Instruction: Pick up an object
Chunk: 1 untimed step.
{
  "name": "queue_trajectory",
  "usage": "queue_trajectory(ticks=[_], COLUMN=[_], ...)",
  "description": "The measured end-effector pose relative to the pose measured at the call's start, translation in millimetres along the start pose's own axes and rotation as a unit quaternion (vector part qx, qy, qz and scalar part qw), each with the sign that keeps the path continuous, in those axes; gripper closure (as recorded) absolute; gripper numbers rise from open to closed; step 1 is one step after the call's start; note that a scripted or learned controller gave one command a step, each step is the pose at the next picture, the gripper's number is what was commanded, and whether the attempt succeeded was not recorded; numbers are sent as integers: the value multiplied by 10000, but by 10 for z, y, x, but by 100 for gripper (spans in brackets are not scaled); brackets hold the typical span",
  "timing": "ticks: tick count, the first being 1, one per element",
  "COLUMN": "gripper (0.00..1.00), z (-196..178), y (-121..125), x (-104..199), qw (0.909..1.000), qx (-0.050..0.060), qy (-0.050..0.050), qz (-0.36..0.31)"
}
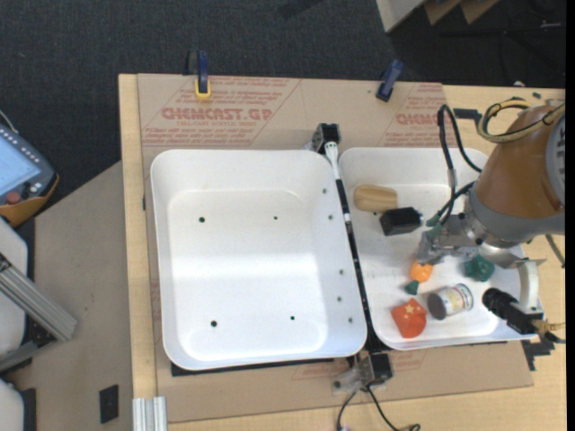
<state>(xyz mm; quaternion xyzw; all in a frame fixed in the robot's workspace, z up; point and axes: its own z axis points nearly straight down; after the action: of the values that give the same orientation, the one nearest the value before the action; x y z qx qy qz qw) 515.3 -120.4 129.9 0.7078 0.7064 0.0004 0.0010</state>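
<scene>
Arm [521,173] reaches in from the right, orange band above a grey wrist, cables looping over it. Gripper [435,245] hangs low over the middle of the right bin [395,162]; whether its fingers are open or shut cannot be told at this size, and nothing can be made out between them. Directly below the tip lies a small orange piece [420,271], rounded, bright, with a small green bit [412,287] just beside its lower edge. Near the bin's upper left lies a tan block [375,197], oblong with soft corners, on its side. Just below and right of it, a black block [399,220], boxy and matte, close to the gripper's left. Toward the front wall: a red lump [410,318] with a lighter spot on top, and beside it a silver can [450,301] lying tilted, pale label showing. A teal piece [479,266] sits under the wrist, partly hidden. Left bin [243,241] sits alongside, rims touching. Both rest on a cardboard sheet [269,106] held by blue clamps [200,70].
</scene>
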Motion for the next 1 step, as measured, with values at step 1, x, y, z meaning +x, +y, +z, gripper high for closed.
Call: queue_trajectory(ticks=[1], gripper=[100], z=[-1127], y=[245], x=[457], qw=[10000], qx=[-61], qy=[1], qz=[-46])
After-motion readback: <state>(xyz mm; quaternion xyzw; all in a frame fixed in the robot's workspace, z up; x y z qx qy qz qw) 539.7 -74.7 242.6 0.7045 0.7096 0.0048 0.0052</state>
